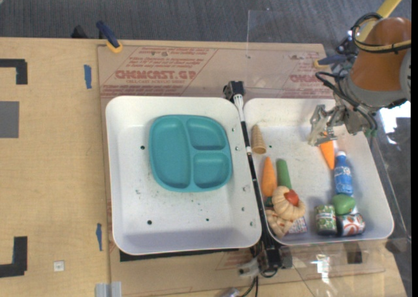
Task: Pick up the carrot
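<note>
Fingers (317,134) of the grey two-finger gripper (324,134) stand parted and grasp nothing, hovering in the right-hand shallow white bin (382,188). The short orange tapered plastic carrot (327,154) lies just nearward of the fingertips. Its long axis runs far-to-near, point toward the near rim, so I judge a short descent straddling it suffices.

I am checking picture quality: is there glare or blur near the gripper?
In the camera view, bright glare whitens the right edge beside the gripper; the gripper looks slightly soft, while the teal plate and the carrot appear evenly lit and sharp.
</note>
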